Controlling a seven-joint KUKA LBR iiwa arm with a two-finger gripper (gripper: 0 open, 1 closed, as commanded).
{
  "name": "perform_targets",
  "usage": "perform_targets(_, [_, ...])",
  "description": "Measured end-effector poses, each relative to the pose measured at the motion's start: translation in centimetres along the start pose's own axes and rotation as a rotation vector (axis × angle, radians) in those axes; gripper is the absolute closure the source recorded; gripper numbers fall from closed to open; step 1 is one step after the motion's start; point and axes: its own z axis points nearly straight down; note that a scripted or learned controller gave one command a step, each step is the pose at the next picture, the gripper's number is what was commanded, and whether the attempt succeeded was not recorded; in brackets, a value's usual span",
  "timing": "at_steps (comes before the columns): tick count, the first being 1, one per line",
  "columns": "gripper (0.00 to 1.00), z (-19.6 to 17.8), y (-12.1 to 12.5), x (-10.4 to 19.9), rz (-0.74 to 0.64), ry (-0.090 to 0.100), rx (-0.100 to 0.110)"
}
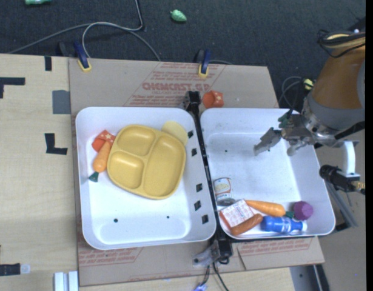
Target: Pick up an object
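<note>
Two white bins sit side by side on the desk (28, 162). The left bin (137, 235) holds a yellow divided plate (147, 161), with a small carrot (101, 157) just beside its left edge. In the right bin (259, 168), clustered along the near edge, lie a carrot (266, 208), a blue bottle (282, 225) and a purple piece (302, 210). The gripper (282, 143) hangs above the right bin's far side, fingers spread wide, gripping nothing, well apart from those objects.

Plastic, cardboard and carpet

A glossy yellow plastic divided plate (146, 160) is lying in the smooth white plastic left bin (89, 180); matt brown printed cardboard (174, 83) is lining the bench, rough dark carpet (247, 17) showing at top.
</note>
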Motion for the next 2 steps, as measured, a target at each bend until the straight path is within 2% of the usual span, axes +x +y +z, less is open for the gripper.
perform_targets(1, [0.00, 4.2, -2.8, 9.5, -0.002, 0.001, 0.002])
perform_targets(2, [0.00, 13.9, 0.6, 4.5, 0.000, -0.001, -0.005])
